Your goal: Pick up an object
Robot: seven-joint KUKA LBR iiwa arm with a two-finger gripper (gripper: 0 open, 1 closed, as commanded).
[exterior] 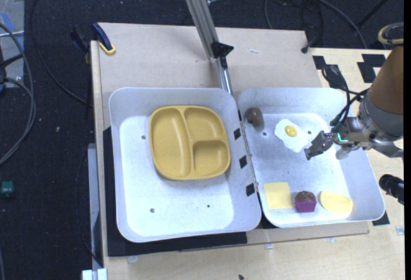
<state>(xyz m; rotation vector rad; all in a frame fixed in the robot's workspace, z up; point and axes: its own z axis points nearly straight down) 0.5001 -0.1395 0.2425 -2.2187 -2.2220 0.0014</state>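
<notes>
Egg sits far in the right bin, claw just beside it; can't tell its state. Looks light, flat, slippery; you'd pinch across the yolk bump.

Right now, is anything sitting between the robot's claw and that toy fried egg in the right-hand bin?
Nothing visible does. The gripper is just right of the fried egg, with bare bin floor between them. The brown lump lies on the egg's far left side, and the yellow slice and purple piece lie nearer the bin's front edge.
</notes>
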